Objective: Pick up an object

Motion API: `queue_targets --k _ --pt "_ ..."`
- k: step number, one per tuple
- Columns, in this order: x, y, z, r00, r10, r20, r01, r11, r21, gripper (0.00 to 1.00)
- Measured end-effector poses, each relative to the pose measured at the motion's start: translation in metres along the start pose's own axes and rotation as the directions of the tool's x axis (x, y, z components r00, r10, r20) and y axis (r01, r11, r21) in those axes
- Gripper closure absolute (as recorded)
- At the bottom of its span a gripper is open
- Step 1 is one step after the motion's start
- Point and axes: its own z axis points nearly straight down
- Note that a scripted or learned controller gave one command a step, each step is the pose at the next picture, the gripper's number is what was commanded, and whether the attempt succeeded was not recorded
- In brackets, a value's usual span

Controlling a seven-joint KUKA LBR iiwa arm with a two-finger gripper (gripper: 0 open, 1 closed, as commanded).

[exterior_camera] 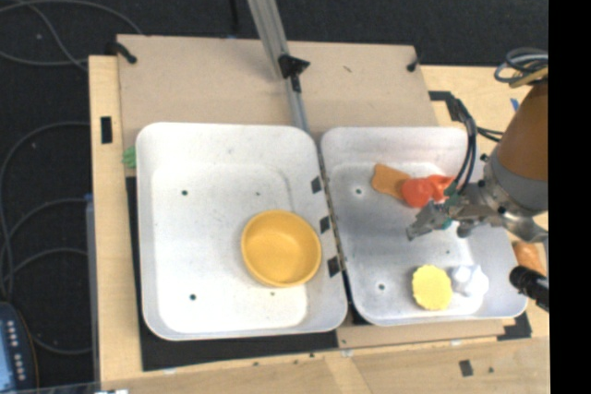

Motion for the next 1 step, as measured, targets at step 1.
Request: queue_targets --k 1 --pt "-0.0002 0.0000 0.0000 1.000 0.002 0.000 -0.002 1.000 0.000 0.00"
